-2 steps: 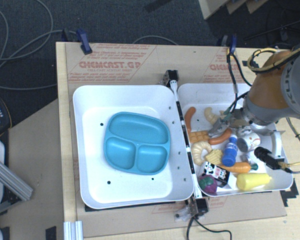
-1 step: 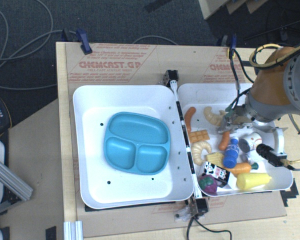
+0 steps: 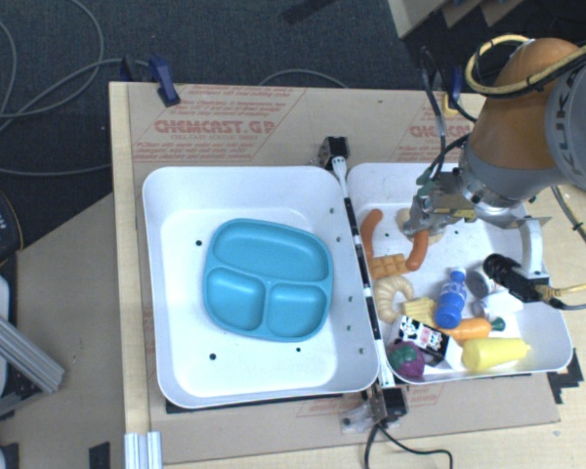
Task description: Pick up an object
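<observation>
near the front rim, a yellow toy [image 3: 493,353] lies among the piled playthings; the hand [image 3: 432,215] sits low over an orange sausage [image 3: 418,248], its spread impossible to tell.

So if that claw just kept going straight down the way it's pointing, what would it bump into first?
Most likely the orange sausage-shaped toy. The gripper hangs right over its upper end in the right bin, pointing down. Depth is hard to judge from this slanted view, so it could instead slip past and hit the bin floor beside it.
</observation>
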Available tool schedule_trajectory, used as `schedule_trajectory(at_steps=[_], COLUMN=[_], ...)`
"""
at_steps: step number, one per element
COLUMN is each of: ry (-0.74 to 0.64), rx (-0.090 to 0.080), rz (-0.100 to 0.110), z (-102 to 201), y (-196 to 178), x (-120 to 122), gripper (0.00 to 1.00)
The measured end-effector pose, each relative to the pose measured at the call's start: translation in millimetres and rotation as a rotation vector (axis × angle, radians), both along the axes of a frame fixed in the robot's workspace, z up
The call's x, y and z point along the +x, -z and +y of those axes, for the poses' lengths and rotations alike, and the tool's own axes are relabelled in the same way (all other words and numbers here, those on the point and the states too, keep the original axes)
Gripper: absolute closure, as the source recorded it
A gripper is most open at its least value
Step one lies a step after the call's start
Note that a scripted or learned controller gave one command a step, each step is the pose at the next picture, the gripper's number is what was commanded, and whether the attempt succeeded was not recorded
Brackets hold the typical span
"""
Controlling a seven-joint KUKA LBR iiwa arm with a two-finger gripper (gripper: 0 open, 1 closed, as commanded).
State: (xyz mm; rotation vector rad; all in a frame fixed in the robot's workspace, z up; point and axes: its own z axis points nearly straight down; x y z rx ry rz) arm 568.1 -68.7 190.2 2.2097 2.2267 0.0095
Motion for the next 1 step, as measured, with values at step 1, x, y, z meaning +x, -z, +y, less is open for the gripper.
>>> schedule_trajectory(at_steps=[1], ry=[-0.001], rx=[0.002], rz=[0.005], z=[69.2], y=[-48.5], x=[-42.8], gripper=[1.0])
